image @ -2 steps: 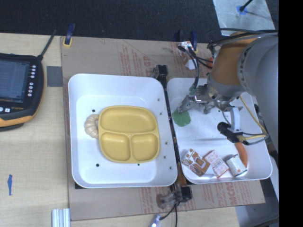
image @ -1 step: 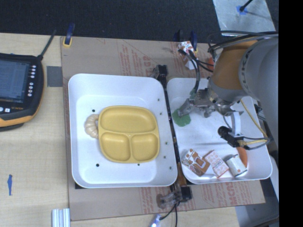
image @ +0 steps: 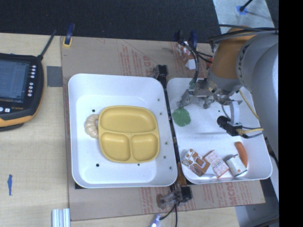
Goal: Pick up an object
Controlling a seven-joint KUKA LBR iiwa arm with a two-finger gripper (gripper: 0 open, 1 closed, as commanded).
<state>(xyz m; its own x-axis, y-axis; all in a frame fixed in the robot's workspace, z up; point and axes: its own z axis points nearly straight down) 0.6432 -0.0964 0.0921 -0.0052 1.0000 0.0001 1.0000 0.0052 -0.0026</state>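
My gripper [image: 194,103] hangs low over the far left part of the right bin [image: 258,174]. It is open, and nothing sits between the fingers. Its left fingertip [image: 182,103] is just above a round green object [image: 181,117] that lies by the bin's left wall. Along the near edge of that bin lie a brown-and-white snack packet [image: 194,162], a red-and-white packet [image: 215,163], a small white cylinder [image: 235,166] and an orange sausage-shaped piece [image: 241,152].
The left bin [image: 85,169] holds a yellow divided plate [image: 129,134] with a beige lumpy object [image: 91,125] against its left side. A tablet-like pendant [image: 16,89] lies on the bench at far left. The arm's grey body covers the right bin's far right corner.
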